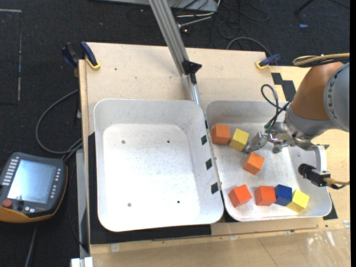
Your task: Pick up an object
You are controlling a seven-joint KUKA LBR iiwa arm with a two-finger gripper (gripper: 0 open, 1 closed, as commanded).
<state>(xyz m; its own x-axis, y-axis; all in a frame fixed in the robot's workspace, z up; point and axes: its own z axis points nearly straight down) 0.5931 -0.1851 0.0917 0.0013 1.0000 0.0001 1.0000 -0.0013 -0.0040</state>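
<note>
Orange cube [253,163] lies tilted near the middle of the right bin [321,207], just below and beside the gripper [259,142], whose dark fingertips sit between it and the yellow cube [240,139]. I cannot tell whether the fingertips touch either block, and I cannot tell whether the gripper is released or clenched; nothing shows between its fingers.

The yellow cube rests toward the bin's upper left area, touching or just beside another orange cube [221,134], which sits close to the bin's left wall. Along the bin's lower edge runs a row of four blocks: an orange one [240,195] nearest the left wall, then a red-orange one [265,196], a blue one [283,194] just beside it, and a second yellow block [298,200] toward the lower right corner.

The arm [317,102] comes in over the bin's right edge. The left bin [105,127] stands alongside on the bench [139,71], their walls touching. A teach pendant [30,185] lies on the floor off the bench's left edge.
</note>
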